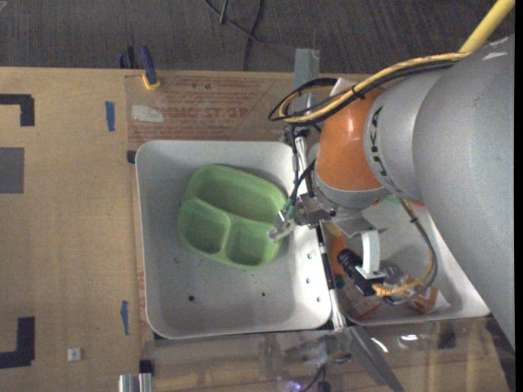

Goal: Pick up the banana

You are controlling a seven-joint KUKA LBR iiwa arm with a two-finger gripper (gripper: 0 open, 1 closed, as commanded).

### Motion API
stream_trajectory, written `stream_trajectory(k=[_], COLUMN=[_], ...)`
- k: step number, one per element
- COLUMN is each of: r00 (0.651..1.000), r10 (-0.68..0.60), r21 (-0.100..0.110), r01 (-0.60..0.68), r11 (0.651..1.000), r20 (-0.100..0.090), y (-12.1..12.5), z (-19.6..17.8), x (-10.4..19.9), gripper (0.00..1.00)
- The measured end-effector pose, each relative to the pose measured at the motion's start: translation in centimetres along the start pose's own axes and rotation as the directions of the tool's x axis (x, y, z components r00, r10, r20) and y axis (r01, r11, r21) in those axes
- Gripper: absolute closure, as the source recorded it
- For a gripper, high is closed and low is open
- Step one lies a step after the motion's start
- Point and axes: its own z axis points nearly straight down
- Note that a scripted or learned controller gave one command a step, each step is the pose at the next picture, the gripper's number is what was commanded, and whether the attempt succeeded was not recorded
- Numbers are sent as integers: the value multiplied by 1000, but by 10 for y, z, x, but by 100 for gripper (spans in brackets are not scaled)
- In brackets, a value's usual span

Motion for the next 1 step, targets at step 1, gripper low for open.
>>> stream_trajectory(k=[1], r00=[1000], r10=[16], r21=[1], r01=[-16], r11=[1000], r20=[1], y=[1], z=[0], x=[1], gripper=[0])
